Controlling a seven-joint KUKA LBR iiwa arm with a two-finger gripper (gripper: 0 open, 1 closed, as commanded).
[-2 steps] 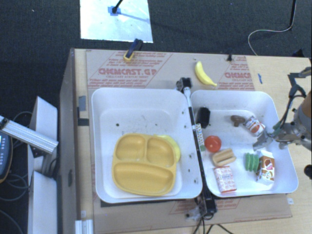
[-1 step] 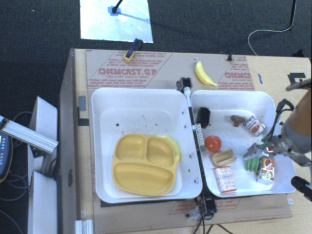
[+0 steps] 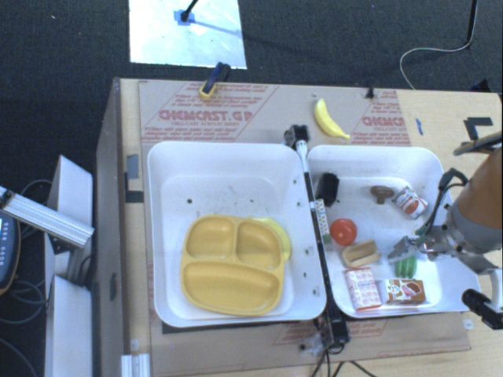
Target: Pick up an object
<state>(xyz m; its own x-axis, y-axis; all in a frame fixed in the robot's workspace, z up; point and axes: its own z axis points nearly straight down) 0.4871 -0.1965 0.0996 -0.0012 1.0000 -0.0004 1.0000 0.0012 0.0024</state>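
Note:
My gripper (image 3: pixel 410 249) is low in the right bin (image 3: pixel 428 162), near its right side, on the grey arm (image 3: pixel 471 218) that comes in from the right. Directly below its tip lies a small green object (image 3: pixel 405 267), touching or almost touching it. To the left are a tan bun-like piece (image 3: pixel 360 253) and a red tomato (image 3: pixel 343 231). Two red-and-white packets (image 3: pixel 363 288) (image 3: pixel 405 291) lie along the bin's front. A red-and-white can (image 3: pixel 409 202), a brown piece (image 3: pixel 382 194) and a black object (image 3: pixel 327 188) sit farther back.
The left bin (image 3: pixel 196 171) holds a yellow divided tray (image 3: pixel 233 264). A banana (image 3: pixel 329 121) lies on the board behind the right bin, with a yellow-and-blue tool (image 3: pixel 212 82) behind the left one. A rod (image 3: pixel 313 203) runs along the divide between the bins.

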